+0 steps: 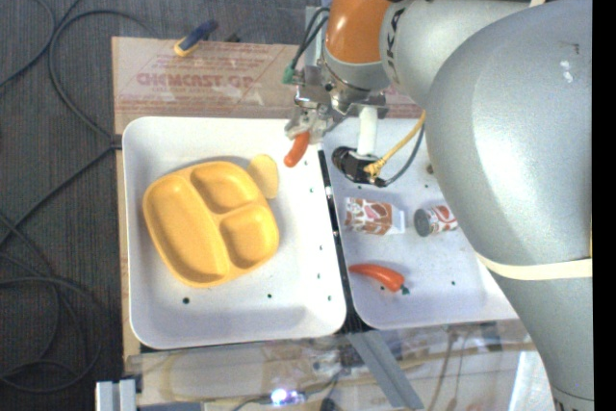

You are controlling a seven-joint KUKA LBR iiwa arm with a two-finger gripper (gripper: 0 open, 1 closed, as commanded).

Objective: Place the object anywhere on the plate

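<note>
A yellow plate point(212, 221) with three compartments lies in the left bin point(164, 322). My gripper point(304, 132) hangs over the far right corner of that bin, close to the wall between the bins. It is shut on a small orange stick-shaped object point(296, 149), which points down and to the left from between the fingers. The object is beyond the plate's far right rim, not over it. A pale yellow round piece point(266, 174) rests against the plate's far right edge.
In the right bin point(452, 298) lie a brown and white packet point(371, 216), a small can point(437, 220) and a red chili pepper point(378, 276). A blue and yellow tool point(195, 36) lies on the cardboard behind the bins. The arm covers the right side.
</note>
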